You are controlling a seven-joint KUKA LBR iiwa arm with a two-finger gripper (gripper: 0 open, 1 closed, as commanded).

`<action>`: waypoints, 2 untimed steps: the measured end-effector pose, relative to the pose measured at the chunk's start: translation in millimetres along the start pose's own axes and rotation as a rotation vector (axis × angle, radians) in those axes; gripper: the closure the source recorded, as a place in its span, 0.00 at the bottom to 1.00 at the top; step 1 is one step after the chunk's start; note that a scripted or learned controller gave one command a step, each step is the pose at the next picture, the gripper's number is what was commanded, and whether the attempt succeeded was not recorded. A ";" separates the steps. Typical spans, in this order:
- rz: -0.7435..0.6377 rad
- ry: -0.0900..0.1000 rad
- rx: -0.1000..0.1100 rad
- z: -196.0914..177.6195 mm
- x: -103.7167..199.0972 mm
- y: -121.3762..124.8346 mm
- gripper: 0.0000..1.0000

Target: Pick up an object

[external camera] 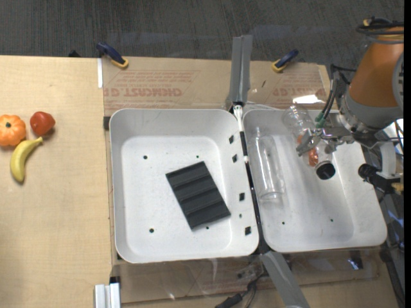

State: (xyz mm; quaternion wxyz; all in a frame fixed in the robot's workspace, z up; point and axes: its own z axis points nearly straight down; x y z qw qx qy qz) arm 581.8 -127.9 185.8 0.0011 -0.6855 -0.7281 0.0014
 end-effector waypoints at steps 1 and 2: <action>-0.350 -0.002 -0.003 46.2 16.7 -38.1 1.00; -0.291 -0.001 -0.002 -5.3 67.9 0.1 1.00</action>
